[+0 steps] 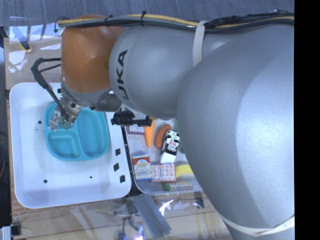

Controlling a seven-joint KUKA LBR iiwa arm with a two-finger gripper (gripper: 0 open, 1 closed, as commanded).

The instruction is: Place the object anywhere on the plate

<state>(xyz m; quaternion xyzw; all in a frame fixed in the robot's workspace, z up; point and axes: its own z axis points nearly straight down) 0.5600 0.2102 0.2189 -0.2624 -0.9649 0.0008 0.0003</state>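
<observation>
Reaching in from the right and filling most of the frame, the grey arm (215, 109) with its orange band (87, 54) at upper left. Hanging over the left white bin (25, 184), at the upper left corner of the blue divided plate (80, 134), the jaws (61, 118); whether released or clenched, impossible to tell at this size. Possibly pinching something small and pale at the tips, but too blurred to name. Lying in the right bin (137, 184), at centre frame, an orange carrot-like piece (161, 135), a black-and-white carton (170, 146), small printed boxes (150, 170) and a yellow item (184, 170). Showing below both bins, the wooden table (75, 219).
</observation>
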